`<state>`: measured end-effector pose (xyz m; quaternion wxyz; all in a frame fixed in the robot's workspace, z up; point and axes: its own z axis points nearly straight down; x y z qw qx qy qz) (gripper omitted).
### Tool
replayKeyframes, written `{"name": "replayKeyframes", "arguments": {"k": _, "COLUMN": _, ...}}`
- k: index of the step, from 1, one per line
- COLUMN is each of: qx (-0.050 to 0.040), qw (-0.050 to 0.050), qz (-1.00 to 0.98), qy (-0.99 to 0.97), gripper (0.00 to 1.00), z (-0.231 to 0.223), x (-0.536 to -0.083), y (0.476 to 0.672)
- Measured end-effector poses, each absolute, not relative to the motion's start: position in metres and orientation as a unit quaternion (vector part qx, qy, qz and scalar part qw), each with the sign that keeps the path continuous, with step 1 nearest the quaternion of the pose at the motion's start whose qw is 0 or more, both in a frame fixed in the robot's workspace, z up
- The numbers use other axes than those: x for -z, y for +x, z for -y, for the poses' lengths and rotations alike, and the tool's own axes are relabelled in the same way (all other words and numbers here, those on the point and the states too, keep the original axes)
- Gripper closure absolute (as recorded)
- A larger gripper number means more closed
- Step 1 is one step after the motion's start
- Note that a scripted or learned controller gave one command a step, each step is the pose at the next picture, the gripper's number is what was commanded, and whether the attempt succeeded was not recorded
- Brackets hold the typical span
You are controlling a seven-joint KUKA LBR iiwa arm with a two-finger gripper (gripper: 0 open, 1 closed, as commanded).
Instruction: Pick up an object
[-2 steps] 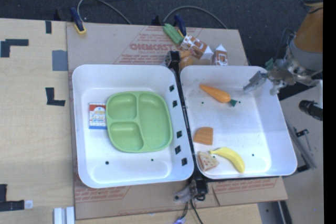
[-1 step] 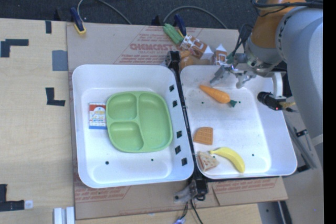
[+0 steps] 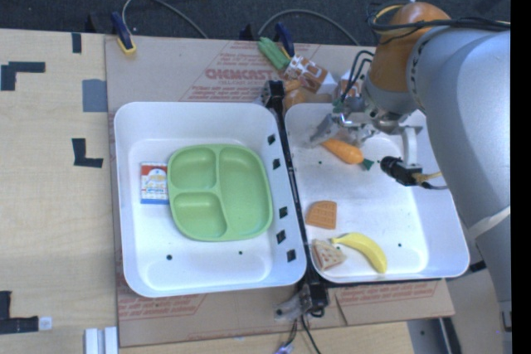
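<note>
Carrot: an orange toy carrot (image 3: 342, 151) with a small green tip lies in the right bin (image 3: 415, 211), in the half toward the top of the view. It lies on a slant, with the green tip on the arm's side.
Gripper: the gripper (image 3: 340, 128) is just above the carrot in the view, very close to it. Whether it touches the carrot cannot be told, nor whether it is apart or together. Nothing is seen clamped in it.
Arm: the grey arm (image 3: 465, 95) comes in from the right, with the orange band at the top, and covers the bin's far right corner.
Rest of the right bin: an orange square cracker (image 3: 322, 215) lies near the bin's left wall, well apart from the carrot. Below it, a slice of bread (image 3: 327, 254) sits in the lower left corner, and a yellow banana (image 3: 365, 249) is just beside the bread and seems to touch it.
Left bin: the left bin (image 3: 149, 261) holds a green plate (image 3: 221, 191) with three compartments, lying flat near the middle. A small printed card (image 3: 154, 182) lies against the plate's left edge.
Behind the bins: a green object (image 3: 273, 53) and a brown and white packet (image 3: 304, 75) lie on the cardboard sheet (image 3: 182, 70), near the gap between the bins.
Bench: the cardboard lies under both bins, on pale wood.
</note>
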<state>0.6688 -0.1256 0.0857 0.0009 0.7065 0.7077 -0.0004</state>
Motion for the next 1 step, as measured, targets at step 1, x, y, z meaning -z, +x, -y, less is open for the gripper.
{"name": "replayKeyframes", "arguments": {"k": 1, "qx": 0.001, "qw": 0.002, "qz": -0.708, "qy": 0.706, "gripper": 1.0, "z": 0.1259, "x": -0.0958, "y": 0.6691}}
